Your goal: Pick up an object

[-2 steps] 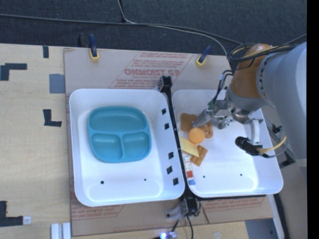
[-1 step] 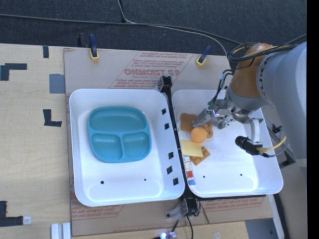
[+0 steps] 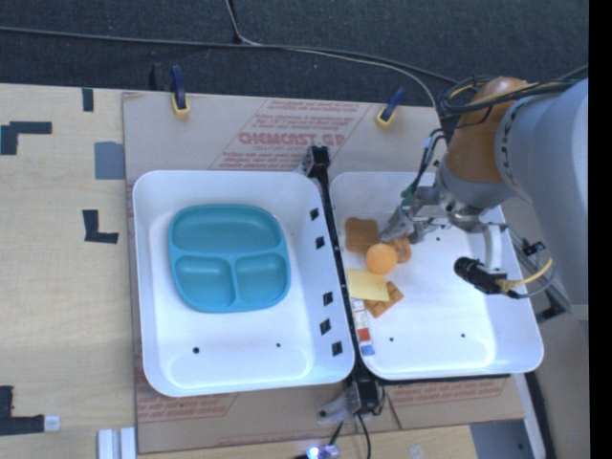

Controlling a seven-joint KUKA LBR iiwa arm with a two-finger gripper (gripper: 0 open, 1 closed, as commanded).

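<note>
Here the tool (image 3: 400,229) hovers just beside the orange ball (image 3: 381,258) (grip state: cannot tell).

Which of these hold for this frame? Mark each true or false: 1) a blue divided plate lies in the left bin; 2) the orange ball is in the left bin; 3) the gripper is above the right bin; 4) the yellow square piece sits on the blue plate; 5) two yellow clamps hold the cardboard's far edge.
1) True. The blue divided plate lies in the left bin.
2) False. The orange ball is in the right bin, near its left wall.
3) True. The gripper is over the right bin, just beside the ball.
4) False. The yellow square piece lies in the right bin, just below the ball.
5) True. The two yellow clamps sit on the cardboard's far edge.
</note>
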